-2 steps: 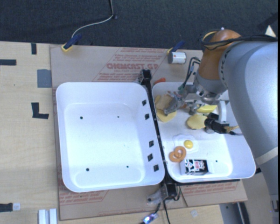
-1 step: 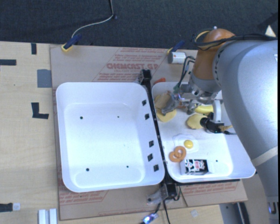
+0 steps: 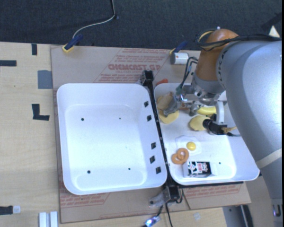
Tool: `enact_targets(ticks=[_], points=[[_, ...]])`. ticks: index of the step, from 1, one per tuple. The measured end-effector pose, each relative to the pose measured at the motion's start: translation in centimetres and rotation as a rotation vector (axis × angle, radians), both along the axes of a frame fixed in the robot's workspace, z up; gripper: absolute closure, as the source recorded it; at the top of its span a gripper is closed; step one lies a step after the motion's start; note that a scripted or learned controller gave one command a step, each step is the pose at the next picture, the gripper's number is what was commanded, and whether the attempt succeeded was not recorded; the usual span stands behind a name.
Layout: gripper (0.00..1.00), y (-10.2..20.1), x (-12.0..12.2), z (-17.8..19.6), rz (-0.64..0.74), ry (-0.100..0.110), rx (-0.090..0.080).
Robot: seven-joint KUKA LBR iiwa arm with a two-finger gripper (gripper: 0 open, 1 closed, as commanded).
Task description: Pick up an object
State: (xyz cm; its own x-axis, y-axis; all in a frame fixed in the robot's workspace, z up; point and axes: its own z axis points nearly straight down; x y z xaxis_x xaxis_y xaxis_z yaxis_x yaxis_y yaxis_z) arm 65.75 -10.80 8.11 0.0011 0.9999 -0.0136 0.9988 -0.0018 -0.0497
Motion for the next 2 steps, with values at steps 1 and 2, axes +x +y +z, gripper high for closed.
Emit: enact_targets(ticks=[1, 2], points=[[0.00, 0.07, 0.01, 0.00, 0.000, 0.000, -0.001], [1.00, 0.32, -0.08, 0.94, 0.000, 0.007, 0.006]])
